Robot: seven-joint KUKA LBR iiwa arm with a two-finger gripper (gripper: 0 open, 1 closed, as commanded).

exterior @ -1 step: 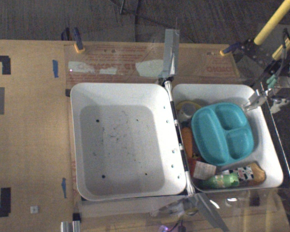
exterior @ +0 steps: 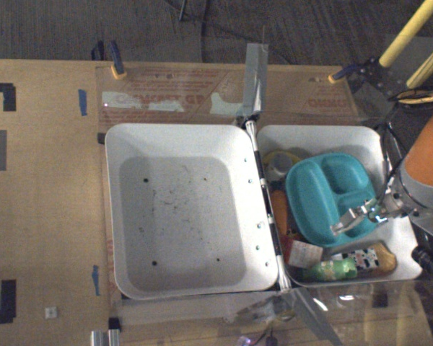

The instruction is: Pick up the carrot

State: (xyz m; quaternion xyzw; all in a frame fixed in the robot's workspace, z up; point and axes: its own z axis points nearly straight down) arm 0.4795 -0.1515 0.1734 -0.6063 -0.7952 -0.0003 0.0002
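Observation:
The carrot (exterior: 279, 213) is an orange stick lying lengthwise along the left wall of the right bin (exterior: 397, 240), partly tucked under the rim of a teal divided plate (exterior: 325, 193). My gripper (exterior: 348, 220) reaches in from the right and hovers over the plate's lower right edge, well to the right of the carrot and not touching it. Nothing shows in the gripper.
A yellowish cup (exterior: 280, 163) sits behind the carrot. A red and white packet (exterior: 304, 253), a green bottle (exterior: 333, 269) and a dark-labelled bottle (exterior: 373, 258) lie along the right bin's front. The left bin (exterior: 123, 150) stands beside it.

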